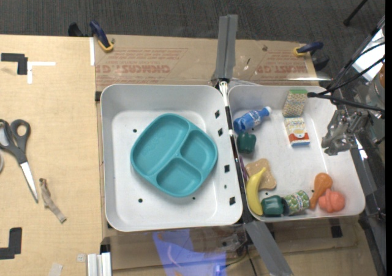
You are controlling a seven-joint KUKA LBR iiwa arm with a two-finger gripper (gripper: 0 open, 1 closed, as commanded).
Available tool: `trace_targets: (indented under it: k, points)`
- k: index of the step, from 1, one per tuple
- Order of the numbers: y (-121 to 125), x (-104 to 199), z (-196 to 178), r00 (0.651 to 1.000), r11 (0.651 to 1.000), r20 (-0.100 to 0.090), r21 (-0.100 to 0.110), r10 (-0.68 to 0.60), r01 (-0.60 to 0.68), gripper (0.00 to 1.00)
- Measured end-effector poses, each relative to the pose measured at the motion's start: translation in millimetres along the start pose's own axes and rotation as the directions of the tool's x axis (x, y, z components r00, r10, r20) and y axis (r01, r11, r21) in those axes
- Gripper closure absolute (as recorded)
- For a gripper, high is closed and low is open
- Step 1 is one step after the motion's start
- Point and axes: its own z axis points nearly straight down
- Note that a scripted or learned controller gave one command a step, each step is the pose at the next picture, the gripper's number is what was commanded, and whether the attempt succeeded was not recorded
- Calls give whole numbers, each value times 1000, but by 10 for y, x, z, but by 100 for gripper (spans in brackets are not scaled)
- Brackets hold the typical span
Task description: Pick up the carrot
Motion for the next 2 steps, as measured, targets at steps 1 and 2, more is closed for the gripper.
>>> trace_targets:
  k: [1, 2]
  points:
    - [-386, 282, -1273, 893, 893, 2, 2, -449, 449, 100]
    - [-380, 271, -121, 661, 661, 1, -2, -750, 750, 100]
